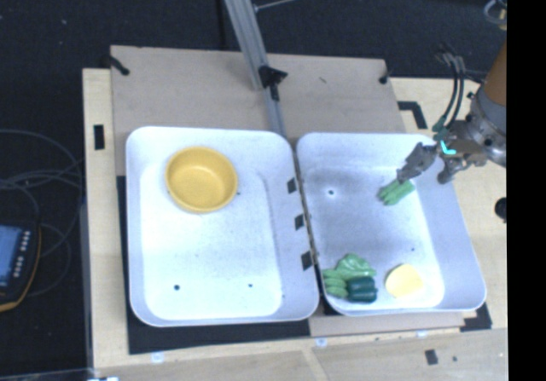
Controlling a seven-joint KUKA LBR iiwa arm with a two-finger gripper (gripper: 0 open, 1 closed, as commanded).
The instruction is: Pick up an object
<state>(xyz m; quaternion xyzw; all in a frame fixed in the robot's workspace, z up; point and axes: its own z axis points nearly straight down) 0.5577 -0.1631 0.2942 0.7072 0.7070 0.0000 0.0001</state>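
Tool [431, 168]: spread fingers, pinching nothing.
Green piece [396, 193]: just below-left of tool (seemingly ungrasped).
Progress: lift not yet done.

Grey arm [493, 106] cut off at right of frame; only wrist end in view. Tool [433, 164] small and dark, finger spacing not readable. Pale green elongated object [396, 193] just below it; contact unclear. Dark green block [362, 290] overlaps light green lumpy object [348, 268], lower right bin; shapes indistinct. Handheld screen device [12, 258] cropped at left edge.
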